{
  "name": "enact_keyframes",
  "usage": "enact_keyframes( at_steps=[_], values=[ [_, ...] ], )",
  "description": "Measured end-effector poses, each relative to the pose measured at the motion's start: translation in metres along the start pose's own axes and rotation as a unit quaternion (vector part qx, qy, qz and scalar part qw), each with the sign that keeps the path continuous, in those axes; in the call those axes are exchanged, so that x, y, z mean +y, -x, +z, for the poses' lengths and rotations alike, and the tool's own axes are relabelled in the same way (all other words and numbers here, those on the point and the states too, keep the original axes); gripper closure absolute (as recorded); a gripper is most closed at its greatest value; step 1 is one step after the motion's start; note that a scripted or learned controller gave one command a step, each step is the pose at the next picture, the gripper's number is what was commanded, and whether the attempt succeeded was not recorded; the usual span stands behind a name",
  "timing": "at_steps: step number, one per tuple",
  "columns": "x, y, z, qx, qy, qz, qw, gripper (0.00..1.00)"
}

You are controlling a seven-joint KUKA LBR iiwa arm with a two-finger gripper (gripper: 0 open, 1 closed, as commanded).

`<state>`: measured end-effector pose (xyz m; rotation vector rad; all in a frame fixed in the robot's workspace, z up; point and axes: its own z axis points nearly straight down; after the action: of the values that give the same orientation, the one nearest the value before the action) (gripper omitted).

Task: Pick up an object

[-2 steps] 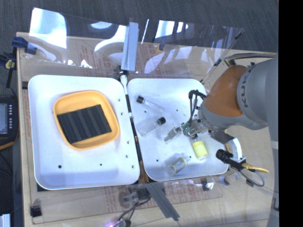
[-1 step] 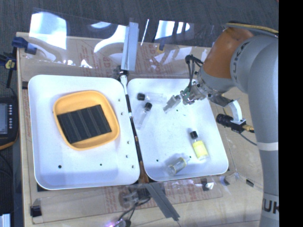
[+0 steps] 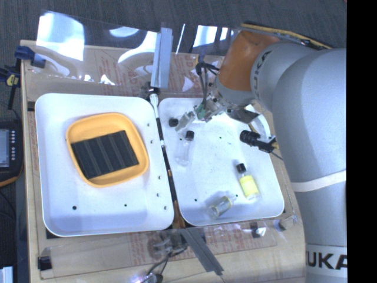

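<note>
- Small bottle (image 3: 188,120), clear or pale with a dark cap, lies in the right bin (image 3: 268,208) near its far left corner, just beside the gripper (image 3: 203,112); it looks like the nearest candidate for the pick
- The gripper hangs low over that far corner of the right bin, under the orange band of the arm (image 3: 294,99); I cannot tell from this slant whether its fingers are open or shut, and nothing visibly sits between them
- Other loose things in the same bin: a yellow bottle (image 3: 248,186) with a black cap toward the near right, a clear vial (image 3: 219,206) at the near edge, a black cap-like piece (image 3: 173,122) and another small dark piece (image 3: 189,135) near the far left
- The left bin (image 3: 53,211) carries an orange tray (image 3: 79,128) with a dark ribbed insert, well apart from the gripper
- Handling, as a judgement: the small bottle is probably light, rigid and smooth, so it may roll or squirt out sideways if pinched off-centre
- Best hold is likely across the body, at right angles to its long axis, near the middle and not on the cap
- The bin wall close by leaves little room, so a finger could catch the rim
</note>
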<state>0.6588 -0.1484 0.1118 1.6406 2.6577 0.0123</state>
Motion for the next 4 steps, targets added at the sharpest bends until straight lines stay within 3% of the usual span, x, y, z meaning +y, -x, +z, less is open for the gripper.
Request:
enact_keyframes(
  at_steps=[1,2,3,4],
  values=[
    [0.018,-0.032,0.010,-0.005,-0.004,-0.035,0.9994,0.00],
    [-0.079,-0.009,0.018,0.006,-0.009,-0.046,0.9989,0.00],
    [-0.058,-0.059,0.017,0.004,-0.009,-0.070,0.9975,0.00],
    [-0.056,-0.060,0.008,0.005,-0.009,-0.073,0.9973,1.00]
  ],
)
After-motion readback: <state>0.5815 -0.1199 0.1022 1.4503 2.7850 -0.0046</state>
